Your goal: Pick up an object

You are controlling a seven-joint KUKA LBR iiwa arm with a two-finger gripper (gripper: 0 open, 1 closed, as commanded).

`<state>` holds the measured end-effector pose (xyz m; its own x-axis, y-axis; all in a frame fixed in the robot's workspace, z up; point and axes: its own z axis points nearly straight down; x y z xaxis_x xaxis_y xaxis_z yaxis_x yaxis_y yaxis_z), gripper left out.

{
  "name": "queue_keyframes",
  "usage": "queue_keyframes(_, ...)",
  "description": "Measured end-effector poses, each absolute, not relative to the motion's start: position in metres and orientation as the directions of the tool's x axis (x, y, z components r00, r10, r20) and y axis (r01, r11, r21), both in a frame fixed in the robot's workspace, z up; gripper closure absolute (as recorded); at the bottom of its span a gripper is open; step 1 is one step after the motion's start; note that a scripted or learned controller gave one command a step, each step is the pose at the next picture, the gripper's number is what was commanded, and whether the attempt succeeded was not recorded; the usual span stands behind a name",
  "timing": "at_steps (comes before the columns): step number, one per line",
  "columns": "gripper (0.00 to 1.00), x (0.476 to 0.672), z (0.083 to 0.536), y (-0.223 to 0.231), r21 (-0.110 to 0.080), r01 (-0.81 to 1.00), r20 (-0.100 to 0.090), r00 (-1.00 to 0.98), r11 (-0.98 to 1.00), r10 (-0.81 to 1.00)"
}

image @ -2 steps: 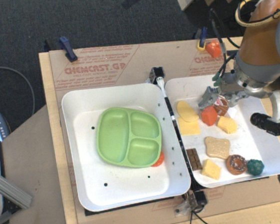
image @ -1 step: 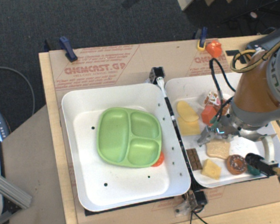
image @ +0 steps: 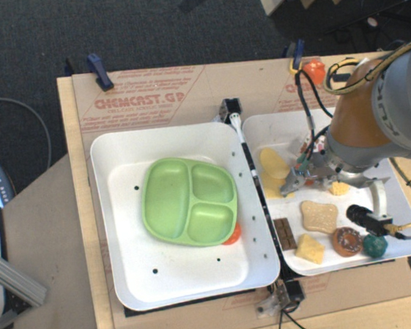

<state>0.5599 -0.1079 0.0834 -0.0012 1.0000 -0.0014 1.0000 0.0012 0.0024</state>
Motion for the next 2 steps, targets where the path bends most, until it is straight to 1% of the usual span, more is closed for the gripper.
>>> queue_keyframes(1, 0.0, 0.476, 0.084, -0.097, -0.006, 1.0, 0.001, 0.004, -0.004, 1.0)
queue_keyframes(2, 1.0, 0.479, 0.095, -0.097, 0.003, 1.0, -0.001, 0.002, -0.002, 1.0)
